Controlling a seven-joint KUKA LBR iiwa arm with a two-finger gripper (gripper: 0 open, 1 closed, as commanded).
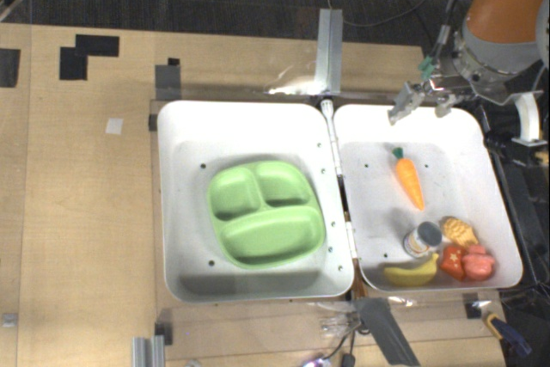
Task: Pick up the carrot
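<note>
Carrot [408,179] lying loose mid right bin [481,142], green top toward upper frame. Claw [421,101] at upper right of frame, over bin's far rim, well apart from carrot; holding nothing, finger spread not discernible. Banana [410,273], tomato [467,261] at lower edge. Green tray [266,212] in left bin [185,185].

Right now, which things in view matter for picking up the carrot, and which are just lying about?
For the job:
- carrot
- gripper
- right bin

Lying about:
- green divided plate in the left bin
- banana
- small can
- red fruit
- bread-like piece
</note>
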